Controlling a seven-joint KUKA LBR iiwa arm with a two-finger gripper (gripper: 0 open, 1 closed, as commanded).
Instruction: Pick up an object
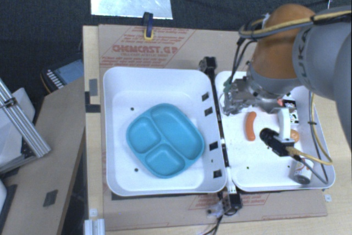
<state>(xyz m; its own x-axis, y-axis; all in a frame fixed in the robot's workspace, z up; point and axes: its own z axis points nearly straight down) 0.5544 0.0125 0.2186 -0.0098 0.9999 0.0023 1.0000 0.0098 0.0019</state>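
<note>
Claw (230,103), grip state unclear, near right bin's (264,184) left wall, orange sausage (251,125) just beside.

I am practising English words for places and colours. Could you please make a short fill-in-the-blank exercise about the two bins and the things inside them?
1. The divided plate in the left bin is ____ in colour.
2. The plate has ____ compartments.
3. The orange sausage-shaped toy lies in the ____ bin.
4. The gripper hangs over the ____ bin.

Missing words: blue; three; right; right
</note>
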